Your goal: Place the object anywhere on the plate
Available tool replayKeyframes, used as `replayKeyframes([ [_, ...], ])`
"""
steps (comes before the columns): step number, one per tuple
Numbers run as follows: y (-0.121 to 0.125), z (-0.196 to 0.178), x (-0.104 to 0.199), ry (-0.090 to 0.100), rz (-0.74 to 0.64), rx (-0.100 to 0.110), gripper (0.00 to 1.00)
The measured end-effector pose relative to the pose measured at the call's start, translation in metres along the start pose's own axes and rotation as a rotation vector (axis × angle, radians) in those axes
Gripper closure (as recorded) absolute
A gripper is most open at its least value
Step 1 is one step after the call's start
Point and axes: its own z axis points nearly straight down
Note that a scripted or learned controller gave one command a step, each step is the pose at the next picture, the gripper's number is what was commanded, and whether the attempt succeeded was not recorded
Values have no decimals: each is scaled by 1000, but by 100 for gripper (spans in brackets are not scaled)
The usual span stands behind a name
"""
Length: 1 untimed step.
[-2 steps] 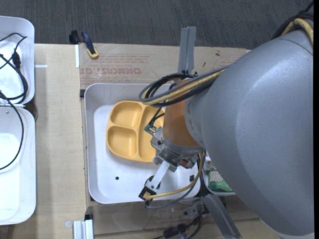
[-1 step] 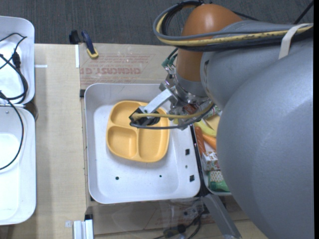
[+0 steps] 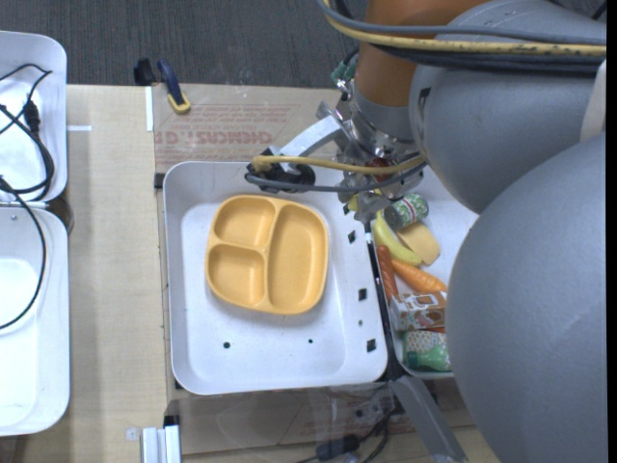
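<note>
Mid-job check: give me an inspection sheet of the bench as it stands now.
Surface: wooden bench bearing two white bins; left bin.
Job's things: yellow three-compartment plate lies in the left bin, nothing on it. Right bin holds a banana, a carrot, a small can and a carton.
Clutter: blue-handled clamp at the bench's far edge.
Grippers: gripper above the divide between the bins; finger state unclear.
Cables: yellow and black hoses on the arm; black wire at left.
Surroundings: dark floor; white tub at left.
</note>
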Motion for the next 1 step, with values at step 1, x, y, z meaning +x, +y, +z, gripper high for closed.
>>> replayKeyframes([
  [1,-78,44,-42,0,-29,0,100],
])
